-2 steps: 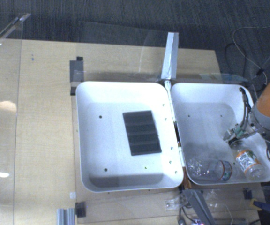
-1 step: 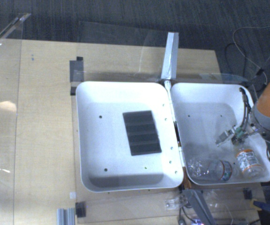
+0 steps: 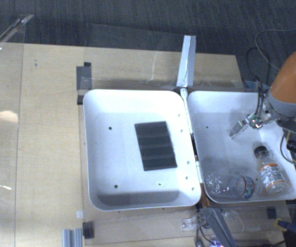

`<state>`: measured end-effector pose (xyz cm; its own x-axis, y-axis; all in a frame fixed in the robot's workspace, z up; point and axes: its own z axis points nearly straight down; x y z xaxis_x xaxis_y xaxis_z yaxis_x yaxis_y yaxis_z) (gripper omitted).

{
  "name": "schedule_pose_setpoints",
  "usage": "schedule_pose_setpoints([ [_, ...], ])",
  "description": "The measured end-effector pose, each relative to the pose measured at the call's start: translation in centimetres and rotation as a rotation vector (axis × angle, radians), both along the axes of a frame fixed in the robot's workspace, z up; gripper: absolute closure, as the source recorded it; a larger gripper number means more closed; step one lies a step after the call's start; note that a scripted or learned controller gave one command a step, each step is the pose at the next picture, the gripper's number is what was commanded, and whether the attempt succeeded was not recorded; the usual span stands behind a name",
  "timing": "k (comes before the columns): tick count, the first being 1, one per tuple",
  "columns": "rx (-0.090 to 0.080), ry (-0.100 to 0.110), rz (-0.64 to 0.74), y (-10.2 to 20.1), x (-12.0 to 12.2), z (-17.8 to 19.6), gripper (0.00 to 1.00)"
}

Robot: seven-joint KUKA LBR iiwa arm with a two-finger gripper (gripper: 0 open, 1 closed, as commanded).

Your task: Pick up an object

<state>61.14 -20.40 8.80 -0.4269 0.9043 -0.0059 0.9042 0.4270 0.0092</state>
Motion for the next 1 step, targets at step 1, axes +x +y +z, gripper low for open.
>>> schedule_pose_setpoints([
  [1,0.0,0.004,-0.041,-0.08,-3.36,2.75,0.0],
])
